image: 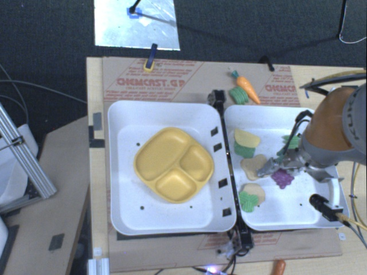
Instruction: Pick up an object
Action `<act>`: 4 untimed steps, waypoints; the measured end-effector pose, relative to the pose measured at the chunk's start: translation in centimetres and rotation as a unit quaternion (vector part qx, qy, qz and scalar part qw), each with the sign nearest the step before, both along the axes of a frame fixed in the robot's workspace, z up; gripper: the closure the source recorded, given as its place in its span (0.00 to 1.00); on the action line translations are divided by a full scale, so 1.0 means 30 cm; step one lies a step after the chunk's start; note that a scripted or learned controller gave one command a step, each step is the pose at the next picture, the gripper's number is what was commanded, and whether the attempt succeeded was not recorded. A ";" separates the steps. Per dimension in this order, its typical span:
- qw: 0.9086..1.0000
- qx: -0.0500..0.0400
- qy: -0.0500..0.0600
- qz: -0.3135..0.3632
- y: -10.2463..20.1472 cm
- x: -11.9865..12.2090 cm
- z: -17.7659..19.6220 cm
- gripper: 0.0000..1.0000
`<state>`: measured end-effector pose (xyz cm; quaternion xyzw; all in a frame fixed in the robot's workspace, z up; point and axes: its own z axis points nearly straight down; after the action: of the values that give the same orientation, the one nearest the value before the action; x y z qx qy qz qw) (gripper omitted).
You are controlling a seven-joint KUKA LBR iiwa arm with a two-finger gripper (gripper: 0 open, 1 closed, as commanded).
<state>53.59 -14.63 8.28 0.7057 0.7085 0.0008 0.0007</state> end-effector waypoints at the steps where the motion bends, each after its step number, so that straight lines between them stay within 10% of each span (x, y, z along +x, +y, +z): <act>1: 1.000 0.000 -0.005 0.000 -0.002 0.007 0.054 1.00; 2: 1.000 0.000 -0.004 -0.001 -0.002 0.007 0.052 0.00; 3: 1.000 -0.001 -0.002 0.001 0.022 0.142 0.012 0.00; 4: 1.000 -0.001 -0.003 -0.004 -0.072 -0.067 0.016 0.00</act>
<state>51.58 -16.78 8.75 0.7084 0.7058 0.0021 0.0030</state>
